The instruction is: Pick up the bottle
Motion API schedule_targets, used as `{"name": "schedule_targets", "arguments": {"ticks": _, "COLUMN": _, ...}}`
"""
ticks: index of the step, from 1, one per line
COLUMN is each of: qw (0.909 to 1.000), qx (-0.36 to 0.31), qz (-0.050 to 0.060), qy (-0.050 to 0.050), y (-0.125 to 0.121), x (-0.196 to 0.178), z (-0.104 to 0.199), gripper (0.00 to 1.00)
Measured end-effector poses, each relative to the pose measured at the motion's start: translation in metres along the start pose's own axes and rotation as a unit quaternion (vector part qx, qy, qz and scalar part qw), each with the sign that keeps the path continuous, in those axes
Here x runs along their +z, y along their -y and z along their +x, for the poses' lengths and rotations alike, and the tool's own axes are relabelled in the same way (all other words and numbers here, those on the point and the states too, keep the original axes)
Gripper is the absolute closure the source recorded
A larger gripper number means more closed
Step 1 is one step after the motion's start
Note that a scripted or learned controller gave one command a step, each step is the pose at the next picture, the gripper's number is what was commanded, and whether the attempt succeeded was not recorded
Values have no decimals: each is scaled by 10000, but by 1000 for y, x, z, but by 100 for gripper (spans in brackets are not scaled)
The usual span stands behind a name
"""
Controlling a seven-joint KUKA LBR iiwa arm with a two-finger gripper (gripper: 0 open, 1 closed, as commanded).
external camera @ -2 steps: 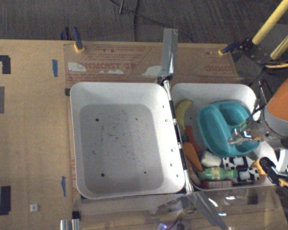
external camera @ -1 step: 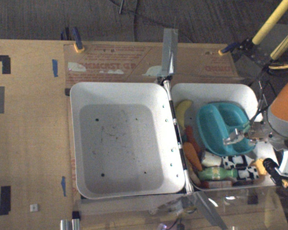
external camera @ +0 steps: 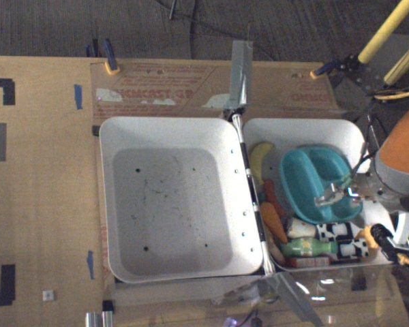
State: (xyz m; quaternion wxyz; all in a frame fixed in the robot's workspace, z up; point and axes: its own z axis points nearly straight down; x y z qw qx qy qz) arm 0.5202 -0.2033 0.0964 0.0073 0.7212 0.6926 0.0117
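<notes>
The arm (external camera: 402,152) (grey, with 1 orange band above the wrist) reaches in from the right; its gripper (external camera: 335,193) points left, hanging low.

We see two bins side by side at frame centre: the left bin (external camera: 123,182) and the right bin (external camera: 300,127). In the right bin, a bowl (external camera: 307,179) sits centrally. The bottle (external camera: 313,247) lies below it, along the lower wall. The gripper (external camera: 337,193) hangs over the bowl's lower right.
</notes>
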Motion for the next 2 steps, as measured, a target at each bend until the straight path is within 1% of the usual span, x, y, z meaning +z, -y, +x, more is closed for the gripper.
{"name": "schedule_targets", "arguments": {"ticks": 1, "qw": 9999, "qx": -86, "qz": -9, "qy": -91, "y": -5, "x": -11, "z": 14, "gripper": 100}}
{"name": "schedule_targets", "arguments": {"ticks": 2, "qw": 10000, "qx": -20, "qz": 1, "qy": -11, "y": -1, "x": -10, "z": 3, "gripper": 0}}
